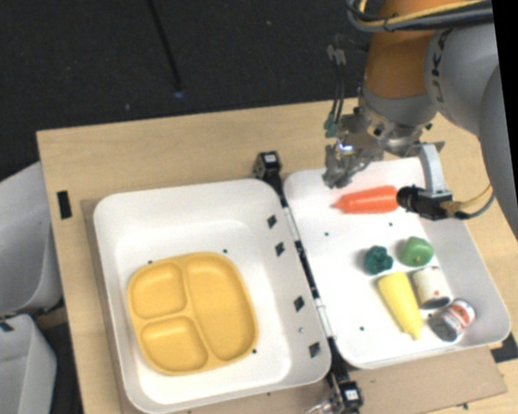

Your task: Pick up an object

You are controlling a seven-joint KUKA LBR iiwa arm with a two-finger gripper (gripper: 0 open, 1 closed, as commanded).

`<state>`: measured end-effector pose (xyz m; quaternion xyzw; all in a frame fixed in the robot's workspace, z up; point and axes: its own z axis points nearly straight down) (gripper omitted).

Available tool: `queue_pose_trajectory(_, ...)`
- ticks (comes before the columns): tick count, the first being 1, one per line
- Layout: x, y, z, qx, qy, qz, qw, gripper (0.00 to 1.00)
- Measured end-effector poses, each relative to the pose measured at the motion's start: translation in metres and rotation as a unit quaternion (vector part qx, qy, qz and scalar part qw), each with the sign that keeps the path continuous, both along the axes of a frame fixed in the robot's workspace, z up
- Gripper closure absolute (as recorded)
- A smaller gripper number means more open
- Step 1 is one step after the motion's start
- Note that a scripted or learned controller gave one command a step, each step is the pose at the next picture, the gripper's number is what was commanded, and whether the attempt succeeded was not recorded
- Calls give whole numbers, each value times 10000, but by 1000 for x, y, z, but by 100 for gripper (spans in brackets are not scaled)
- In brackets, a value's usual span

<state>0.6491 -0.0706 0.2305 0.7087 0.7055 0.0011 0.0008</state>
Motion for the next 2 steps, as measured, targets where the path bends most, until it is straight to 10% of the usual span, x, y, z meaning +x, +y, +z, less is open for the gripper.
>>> queue_pose_trajectory(2, -25, 113, 7, 8, 17, 59, 10000, 100)
